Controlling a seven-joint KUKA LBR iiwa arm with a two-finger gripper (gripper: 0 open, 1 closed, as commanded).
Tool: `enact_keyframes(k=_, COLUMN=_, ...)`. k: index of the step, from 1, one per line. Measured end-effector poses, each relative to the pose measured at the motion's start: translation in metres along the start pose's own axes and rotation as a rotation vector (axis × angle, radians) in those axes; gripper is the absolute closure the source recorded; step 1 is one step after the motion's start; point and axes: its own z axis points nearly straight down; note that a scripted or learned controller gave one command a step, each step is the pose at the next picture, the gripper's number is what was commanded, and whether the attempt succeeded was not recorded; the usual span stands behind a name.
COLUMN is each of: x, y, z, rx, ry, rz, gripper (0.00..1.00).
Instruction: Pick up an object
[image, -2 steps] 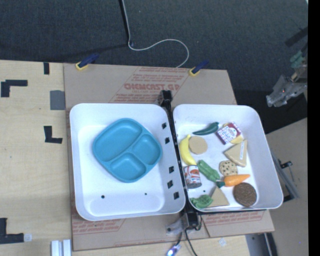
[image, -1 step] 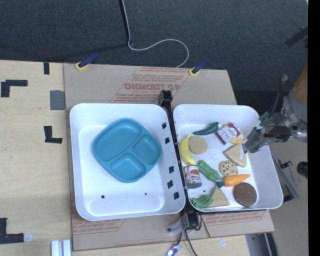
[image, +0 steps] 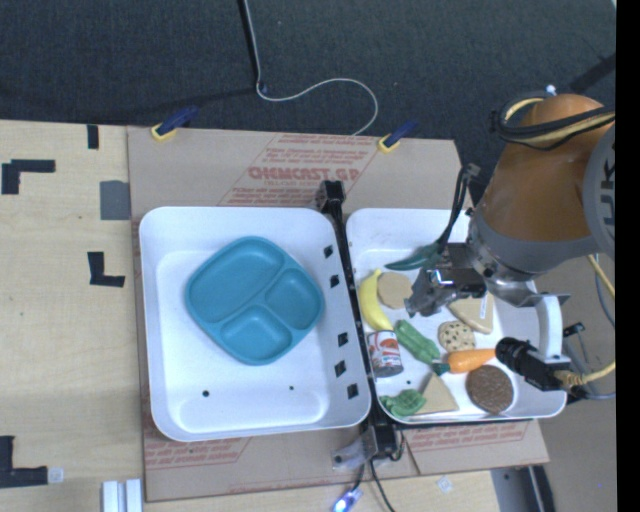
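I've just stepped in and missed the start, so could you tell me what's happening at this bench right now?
A grey and orange robot arm reaches in from the right, with its gripper low over the right bin. That bin holds a jumble of toy food: a banana, a small can, a carrot, a cookie and more. Nothing is visibly held between the fingers. The left bin holds a blue divided plate.

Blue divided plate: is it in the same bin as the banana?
No. The blue divided plate lies in the left bin; the banana lies in the right bin.
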Motion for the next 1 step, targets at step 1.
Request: enact_keyframes(k=1, x=0.0462, y=-0.0072, z=0.0651, rx=0.002, ry=-0.001, rz=0.004, gripper=1.0)
